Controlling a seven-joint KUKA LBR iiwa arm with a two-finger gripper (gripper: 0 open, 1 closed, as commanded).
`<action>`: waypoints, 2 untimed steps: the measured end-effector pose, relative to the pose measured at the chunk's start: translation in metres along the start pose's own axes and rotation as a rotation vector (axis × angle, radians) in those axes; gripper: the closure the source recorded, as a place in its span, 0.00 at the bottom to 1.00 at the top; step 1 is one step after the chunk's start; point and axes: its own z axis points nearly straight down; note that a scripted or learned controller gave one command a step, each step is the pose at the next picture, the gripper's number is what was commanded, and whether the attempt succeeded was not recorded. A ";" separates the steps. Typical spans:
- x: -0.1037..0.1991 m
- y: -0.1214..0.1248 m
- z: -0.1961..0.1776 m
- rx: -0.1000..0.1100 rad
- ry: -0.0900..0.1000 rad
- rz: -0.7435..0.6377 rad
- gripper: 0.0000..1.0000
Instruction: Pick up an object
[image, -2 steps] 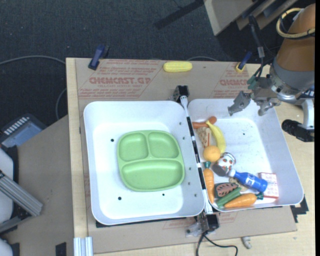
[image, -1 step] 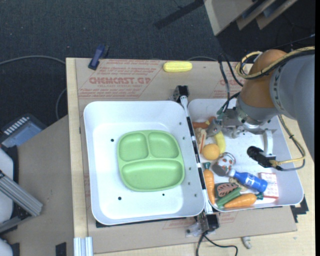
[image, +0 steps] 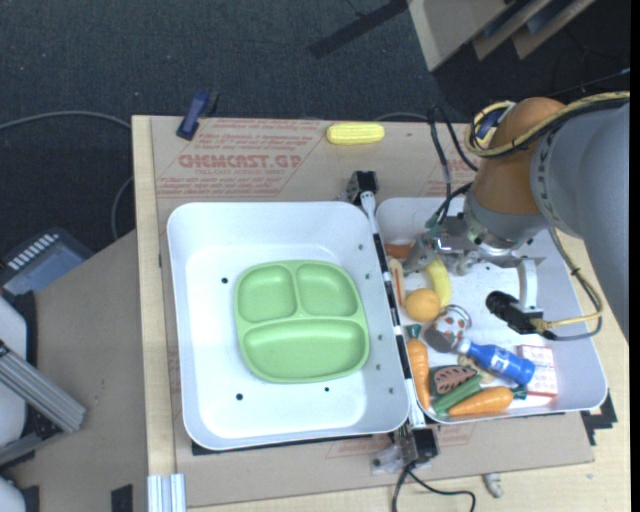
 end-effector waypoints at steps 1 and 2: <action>0.000 0.000 -0.010 -0.002 0.000 0.001 1.00; 0.045 -0.053 -0.101 0.000 0.001 -0.001 1.00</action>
